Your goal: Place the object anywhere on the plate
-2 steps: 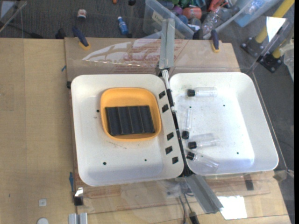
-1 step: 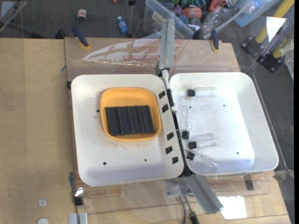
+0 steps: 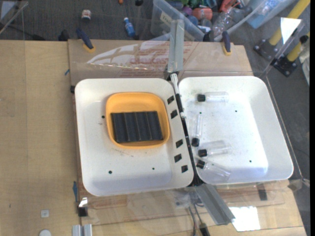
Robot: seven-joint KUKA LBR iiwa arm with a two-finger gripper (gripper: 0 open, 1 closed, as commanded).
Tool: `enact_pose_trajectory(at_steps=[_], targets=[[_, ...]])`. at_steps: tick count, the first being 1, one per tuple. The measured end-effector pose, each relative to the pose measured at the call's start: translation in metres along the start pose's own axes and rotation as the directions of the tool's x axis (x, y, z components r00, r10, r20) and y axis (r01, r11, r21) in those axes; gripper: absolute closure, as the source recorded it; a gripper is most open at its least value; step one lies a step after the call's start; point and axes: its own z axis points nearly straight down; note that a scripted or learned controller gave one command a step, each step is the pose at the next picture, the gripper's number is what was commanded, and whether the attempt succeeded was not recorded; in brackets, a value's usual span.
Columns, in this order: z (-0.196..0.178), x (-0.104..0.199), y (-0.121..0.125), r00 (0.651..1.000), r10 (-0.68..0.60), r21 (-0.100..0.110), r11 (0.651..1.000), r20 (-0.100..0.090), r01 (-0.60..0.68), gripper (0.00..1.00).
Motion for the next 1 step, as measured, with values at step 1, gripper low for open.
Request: enact_pose_trajectory(at_steps=[1], targets=[[0.0006,-0.0001,0.0001,0.921,-0.389,-0.002,0.921,0.002,0.389,1.00]])
